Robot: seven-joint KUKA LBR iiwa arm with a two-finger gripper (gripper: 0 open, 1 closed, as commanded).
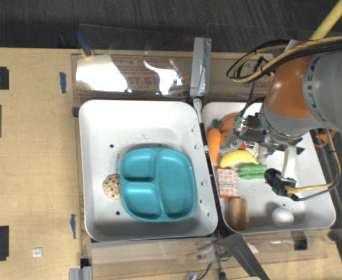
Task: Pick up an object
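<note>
My pincer [249,147] hangs over the banana [238,158] in the right bin [316,214]; I cannot tell its spread. Crowding carrot [214,143] and green piece [253,172] may spoil a grasp.

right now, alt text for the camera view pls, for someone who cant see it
A grey and orange robot arm reaches from the right over the right bin, its gripper low above a pile of toy food: a carrot, a banana and a green piece. The left bin holds a teal divided plate with a cookie beside it.
</note>
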